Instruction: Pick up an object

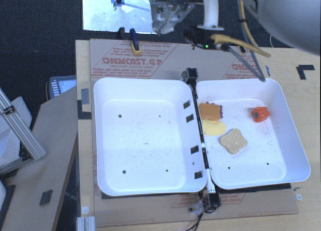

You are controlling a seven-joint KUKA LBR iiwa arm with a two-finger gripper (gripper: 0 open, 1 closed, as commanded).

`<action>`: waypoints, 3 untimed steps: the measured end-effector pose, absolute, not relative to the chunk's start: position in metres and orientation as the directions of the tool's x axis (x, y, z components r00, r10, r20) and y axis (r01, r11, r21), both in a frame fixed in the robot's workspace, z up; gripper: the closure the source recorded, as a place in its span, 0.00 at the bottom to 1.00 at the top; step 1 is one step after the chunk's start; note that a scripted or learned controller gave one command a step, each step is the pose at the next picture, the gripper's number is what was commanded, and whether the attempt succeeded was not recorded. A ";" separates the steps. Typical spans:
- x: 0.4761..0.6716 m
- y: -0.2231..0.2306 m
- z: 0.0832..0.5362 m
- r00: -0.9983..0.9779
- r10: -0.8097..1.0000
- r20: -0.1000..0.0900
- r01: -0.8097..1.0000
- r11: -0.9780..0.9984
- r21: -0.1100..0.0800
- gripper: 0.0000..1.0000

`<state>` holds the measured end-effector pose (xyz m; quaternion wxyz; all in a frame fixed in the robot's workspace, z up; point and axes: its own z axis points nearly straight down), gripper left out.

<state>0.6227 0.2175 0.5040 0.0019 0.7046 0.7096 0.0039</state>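
Observation:
The right bin [293, 139] holds several small items. A tan toast-shaped piece [233, 141] lies near its middle. A pale yellow flat piece [214, 128] lies just left of it, and an orange-brown piece with a purple edge [210, 111] sits above that, close to the bin's left wall. A red-orange pepper-like item [260, 114] rests toward the right. My gripper [165, 21] hangs high at the top of the view, above the back of the bench, far from all the items.
The left bin [103, 139] sits beside the right one, joined by a black clip strip [195, 134]. A yellow-and-blue clamp [135, 44] holds the cardboard at the back. Cables [241, 49] trail over the right bin's back edge. A metal rail [20, 129] lies left.

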 end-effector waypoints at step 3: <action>0.668 0.234 0.536 -0.004 1.000 0.001 1.000 0.004 0.003 1.00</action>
